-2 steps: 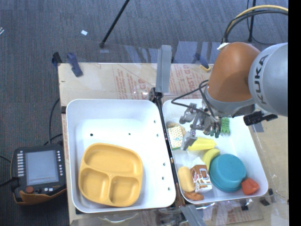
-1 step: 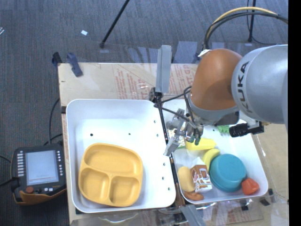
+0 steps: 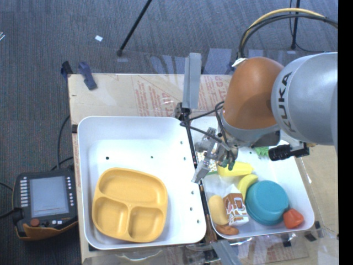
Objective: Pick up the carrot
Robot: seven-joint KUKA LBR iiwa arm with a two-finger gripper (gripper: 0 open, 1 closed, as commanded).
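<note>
While my claw [image 3: 212,162] hangs low at the right bin's [image 3: 306,195] left wall, I cannot tell its state. What I take for the carrot [image 3: 293,218] lies untouched in that bin's near right corner, beside the blue bowl [image 3: 267,202]. Reaching and grasping remain.

A yellow three-compartment plate [image 3: 129,205] lies in the left white bin [image 3: 132,134], toward its near-left corner. The right bin [image 3: 306,195] is crowded — a teal bowl [image 3: 267,202], a small printed carton [image 3: 236,209] just left of it, yellow pieces [image 3: 240,169] behind. A handheld control pendant [image 3: 45,203] sits on the carpet — left of the tabletop [image 3: 143,93].
</note>
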